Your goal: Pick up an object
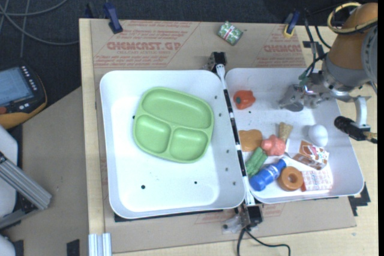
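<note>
1. Nothing lifted yet, judging by the scene: every toy lay on the floor of the right bin (336, 186), none raised off it.
2. Pincer (295, 99) seen low over the bare upper part of that bin, at the end of the grey arm with its orange band (354, 27) reaching in from the right. Impossible to tell its state from this slant; nothing visibly caught in it.
3. Nearest candidate: a red pepper-like toy (243, 99), near the pincer's left side but apart from it, close to the divider between the bins.
4. Further down the same bin, well apart from the pincer: a white egg (317, 132), a small tan piece (284, 129), an orange bread-like lump (251, 139), a pink toy (275, 145), a green pod (255, 159), a blue bottle (266, 175), an orange ring (292, 178) and a printed carton (312, 154).
5. Left bin (120, 147) held a green divided plate (173, 124), untouched.
6. A small green wrapped item (229, 33) lay on the bench (162, 45) beyond the bins.
7. Left to do, by this reckoning: choose a target, descend on it, close, lift. The whole grasp remained ahead.
</note>
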Tool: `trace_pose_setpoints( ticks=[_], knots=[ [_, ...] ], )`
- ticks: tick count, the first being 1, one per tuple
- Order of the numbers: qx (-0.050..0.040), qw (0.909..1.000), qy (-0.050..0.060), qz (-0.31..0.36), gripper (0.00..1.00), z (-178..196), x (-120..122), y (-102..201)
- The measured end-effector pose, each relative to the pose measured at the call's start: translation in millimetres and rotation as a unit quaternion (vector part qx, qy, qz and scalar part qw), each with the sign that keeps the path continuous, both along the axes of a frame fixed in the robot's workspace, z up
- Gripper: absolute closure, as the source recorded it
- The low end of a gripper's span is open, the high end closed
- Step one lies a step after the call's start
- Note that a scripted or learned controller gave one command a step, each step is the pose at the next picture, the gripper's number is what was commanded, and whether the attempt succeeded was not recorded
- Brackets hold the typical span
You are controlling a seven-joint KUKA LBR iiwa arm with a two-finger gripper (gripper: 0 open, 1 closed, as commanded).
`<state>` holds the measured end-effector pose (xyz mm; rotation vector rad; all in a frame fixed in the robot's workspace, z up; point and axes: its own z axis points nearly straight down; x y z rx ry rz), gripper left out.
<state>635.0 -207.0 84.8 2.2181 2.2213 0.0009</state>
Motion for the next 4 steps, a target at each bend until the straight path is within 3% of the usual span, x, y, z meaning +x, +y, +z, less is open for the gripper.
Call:
trace_pose_setpoints(
  ticks=[1, 2, 3, 4],
  knots=[
    [0.0003, 1.0, 0.0, 0.0, 0.0, 0, 26, 22],
    [-0.0008, 1.0, -0.002, 0.001, 1.0, 11, 27, 22],
    [0.0012, 1.0, -0.001, 0.001, 1.0, 101, 30, 123],
    [0.0015, 1.0, 0.002, 0.0, 1.0, 131, -43, 184]
  ],
)
